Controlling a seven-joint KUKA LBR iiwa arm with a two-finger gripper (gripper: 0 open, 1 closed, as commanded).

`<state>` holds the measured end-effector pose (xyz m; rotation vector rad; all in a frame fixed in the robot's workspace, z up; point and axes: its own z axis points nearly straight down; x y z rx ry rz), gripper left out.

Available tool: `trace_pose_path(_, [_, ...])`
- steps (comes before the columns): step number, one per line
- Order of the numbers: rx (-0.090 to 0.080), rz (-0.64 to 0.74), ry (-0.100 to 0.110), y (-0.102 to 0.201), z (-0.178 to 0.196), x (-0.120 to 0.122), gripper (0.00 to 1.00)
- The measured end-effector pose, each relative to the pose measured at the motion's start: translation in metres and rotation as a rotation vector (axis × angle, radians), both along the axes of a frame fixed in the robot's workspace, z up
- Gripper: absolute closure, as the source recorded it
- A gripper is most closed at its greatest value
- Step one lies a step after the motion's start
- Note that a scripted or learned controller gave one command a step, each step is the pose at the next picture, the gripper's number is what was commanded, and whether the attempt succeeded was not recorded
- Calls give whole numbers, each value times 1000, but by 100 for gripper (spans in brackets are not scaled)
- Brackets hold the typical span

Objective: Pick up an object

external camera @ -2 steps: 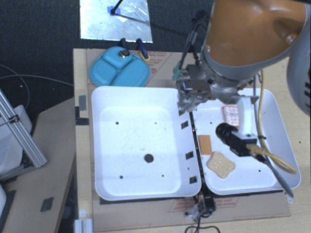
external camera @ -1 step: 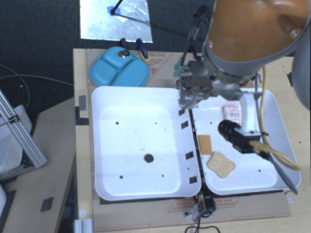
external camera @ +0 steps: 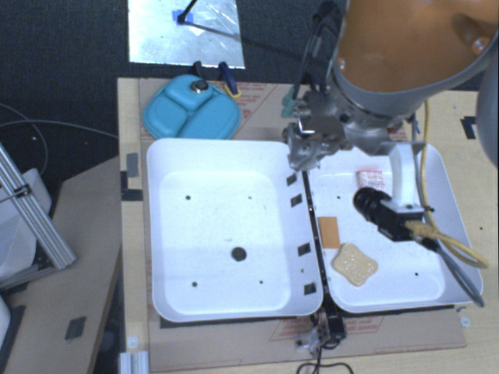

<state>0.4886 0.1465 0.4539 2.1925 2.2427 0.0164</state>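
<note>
1. Hovering at the back of the bins, the gripper (external camera: 306, 148) sits over the rear end of the divider, at the back left corner of the right bin (external camera: 437, 291). Can't tell if it is open or closed, as the wrist body blocks it. Nothing is seen in its hold.
2. Step, as I judge it: approach or search phase, with no grasp made yet. The pick is not done.
3. Nearest candidate is the red-and-white packet (external camera: 373, 180), in the right bin and near the gripper, toward the view's right and slightly to the front.
4. Next out is the orange-brown flat rectangle (external camera: 328, 231), just beside the divider and frontward of the gripper, lying flat.
5. Further front is the tan cracker-shaped piece (external camera: 355, 264), near the rectangle; whether the two touch is unclear. It is well apart from the gripper.
6. The left bin (external camera: 168, 232) holds one dark round spot (external camera: 238, 254). It is too small to tell whether it is an object or a mark.
7. The next move likely calls for shifting over one right-bin item, descending, and closing on it. The flat rectangle looks hard to pinch; the packet or the cracker piece seems easier.
8. Behind the left bin, off the task area, is a blue lidded container (external camera: 192, 109).
</note>
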Motion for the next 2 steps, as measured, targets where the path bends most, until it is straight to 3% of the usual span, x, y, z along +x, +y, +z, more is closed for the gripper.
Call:
trace_pose_path(1, [1,7,-3,0,11,1,100])
trace_pose_path(2, [-7,-27,18,-45,-82,-2,100])
